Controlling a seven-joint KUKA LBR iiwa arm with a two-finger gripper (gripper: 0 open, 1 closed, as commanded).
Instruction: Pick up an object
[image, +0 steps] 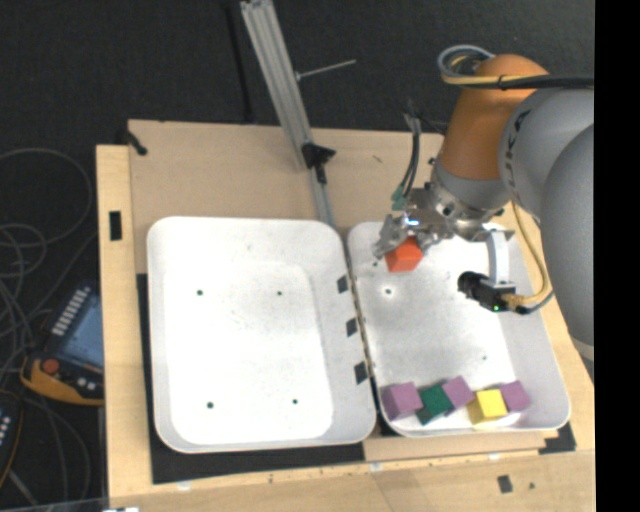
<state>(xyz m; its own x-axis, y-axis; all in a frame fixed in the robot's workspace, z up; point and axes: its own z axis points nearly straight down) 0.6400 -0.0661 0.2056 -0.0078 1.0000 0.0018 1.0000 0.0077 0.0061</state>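
Nearest the camera, along the right bin's (520, 345) near edge, sat a row of blocks: purple block (402, 399), green block (435, 403), another purple block (458, 391), yellow block (489, 405) and a third purple block (514, 396), close together, some touching. Left bin (180, 300) lay beside it, rims meeting mid-bench. Farther back, at the right bin's far-left corner, the gripper (403, 240) hung off the grey-and-orange arm (490, 120) with its fingers clamped on an orange block (404, 257), seemingly lifted above the bin floor.

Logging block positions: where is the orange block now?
The orange block sits at the gripper, over the right bin's upper-left part, far from the blocks along its near edge.
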